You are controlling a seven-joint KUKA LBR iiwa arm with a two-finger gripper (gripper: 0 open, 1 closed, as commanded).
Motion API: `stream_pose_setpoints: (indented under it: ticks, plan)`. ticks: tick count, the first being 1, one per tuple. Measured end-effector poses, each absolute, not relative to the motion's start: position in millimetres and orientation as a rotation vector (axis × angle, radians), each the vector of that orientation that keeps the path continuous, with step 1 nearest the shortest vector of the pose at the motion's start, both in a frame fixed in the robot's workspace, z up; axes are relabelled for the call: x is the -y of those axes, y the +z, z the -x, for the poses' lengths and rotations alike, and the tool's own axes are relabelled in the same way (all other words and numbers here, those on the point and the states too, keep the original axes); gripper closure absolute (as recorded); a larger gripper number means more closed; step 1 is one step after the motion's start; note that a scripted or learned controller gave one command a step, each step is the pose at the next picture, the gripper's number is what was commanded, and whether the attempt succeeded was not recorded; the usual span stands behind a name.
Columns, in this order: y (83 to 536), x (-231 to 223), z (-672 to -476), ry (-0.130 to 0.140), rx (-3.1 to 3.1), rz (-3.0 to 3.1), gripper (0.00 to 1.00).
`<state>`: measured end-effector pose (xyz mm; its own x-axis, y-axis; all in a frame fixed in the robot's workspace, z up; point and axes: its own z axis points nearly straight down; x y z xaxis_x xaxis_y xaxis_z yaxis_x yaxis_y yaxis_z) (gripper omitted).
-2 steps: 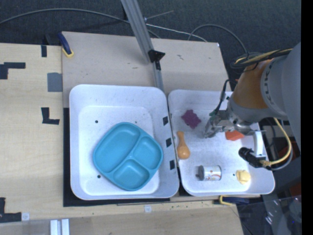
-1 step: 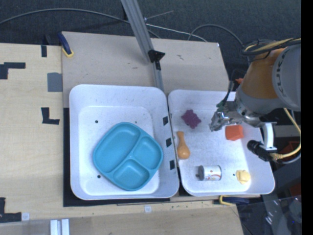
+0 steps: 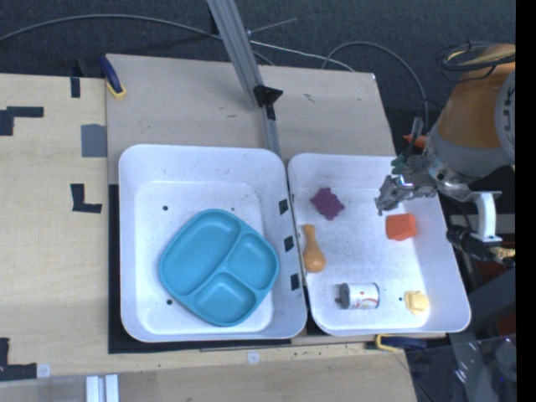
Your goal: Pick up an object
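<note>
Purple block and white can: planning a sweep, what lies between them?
Bare white bin floor lies between the purple block and white can in the camera view.

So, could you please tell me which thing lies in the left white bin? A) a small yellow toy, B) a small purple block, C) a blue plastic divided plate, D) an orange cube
C: the blue plastic divided plate lies in the left white bin; the other three items sit in the right white bin.

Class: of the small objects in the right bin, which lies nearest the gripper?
The orange block, just below the gripper; the purple, yellow and cylindrical pieces lie farther away.
</note>
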<state>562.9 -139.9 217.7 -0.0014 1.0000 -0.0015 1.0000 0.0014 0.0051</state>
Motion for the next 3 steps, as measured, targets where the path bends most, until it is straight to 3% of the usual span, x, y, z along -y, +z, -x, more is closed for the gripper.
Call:
stream_pose_setpoints:
  ticks: [1, 3]
  plan:
    - [227, 140, -563.4, 0.001, -2.223, -2.22, 1.0]
    - [240, 43, -551.8, 0.001, -2.232, -2.215, 1.0]
